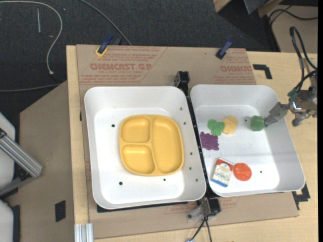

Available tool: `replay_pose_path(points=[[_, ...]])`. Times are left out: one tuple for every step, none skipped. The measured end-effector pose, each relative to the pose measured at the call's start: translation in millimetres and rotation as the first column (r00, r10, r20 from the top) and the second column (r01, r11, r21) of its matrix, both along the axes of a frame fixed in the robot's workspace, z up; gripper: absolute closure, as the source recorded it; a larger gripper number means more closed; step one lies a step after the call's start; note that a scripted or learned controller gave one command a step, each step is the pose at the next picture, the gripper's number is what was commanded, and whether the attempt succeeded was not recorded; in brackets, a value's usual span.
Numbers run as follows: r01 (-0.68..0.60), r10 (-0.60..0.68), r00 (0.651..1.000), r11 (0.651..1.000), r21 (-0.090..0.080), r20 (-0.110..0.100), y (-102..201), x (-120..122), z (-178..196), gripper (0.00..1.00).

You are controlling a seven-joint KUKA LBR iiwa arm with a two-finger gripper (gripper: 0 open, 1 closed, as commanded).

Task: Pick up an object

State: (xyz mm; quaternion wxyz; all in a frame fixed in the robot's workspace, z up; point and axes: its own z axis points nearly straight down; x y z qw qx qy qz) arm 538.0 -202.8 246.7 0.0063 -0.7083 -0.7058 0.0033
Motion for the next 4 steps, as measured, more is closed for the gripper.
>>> replay_pose_path(points=[[-0.004,0.004,1.0,1.0,-0.003,0.013,0.7,2.6,6.8,0.0],[-0.004,0.004,1.0,1.0,-0.002,0.008,0.3,8.0,-37.0,0.0],[-0.003,0.003,1.0,1.0,-0.001,0.007,-5.3,6.4,-81.5,0.0],[-0.004,0.004,1.0,1.0,0.0,0.006,-0.3,1.9,-143.8,0.0]])
